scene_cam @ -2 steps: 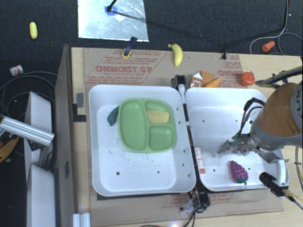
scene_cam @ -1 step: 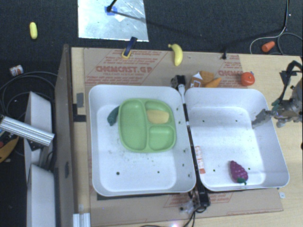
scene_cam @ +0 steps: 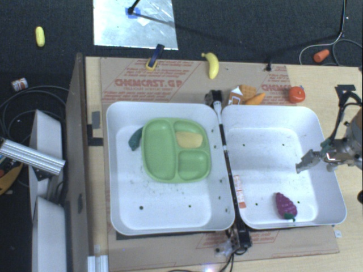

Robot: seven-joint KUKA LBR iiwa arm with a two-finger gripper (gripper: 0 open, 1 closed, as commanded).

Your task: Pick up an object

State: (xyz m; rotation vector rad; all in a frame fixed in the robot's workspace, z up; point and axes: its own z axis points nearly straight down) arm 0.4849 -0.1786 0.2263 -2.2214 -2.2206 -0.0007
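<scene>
A purple bunch of toy grapes (scene_cam: 286, 205) lies near the front of the right bin (scene_cam: 266, 123). In the left bin (scene_cam: 122, 152) sits a green divided plate (scene_cam: 173, 150) with a yellow piece (scene_cam: 189, 139) in its upper right compartment. A dark green object (scene_cam: 135, 138) lies just left of the plate. My gripper (scene_cam: 313, 160) hangs over the right bin's right side, above and to the right of the grapes, with nothing seen between its fingers.
Behind the bins on the cardboard lie a yellow banana (scene_cam: 212, 65), an orange carrot piece (scene_cam: 252, 98), a red tomato (scene_cam: 296, 94) and a blue-yellow tool (scene_cam: 153, 58). A metal rail (scene_cam: 31, 156) lies at the left.
</scene>
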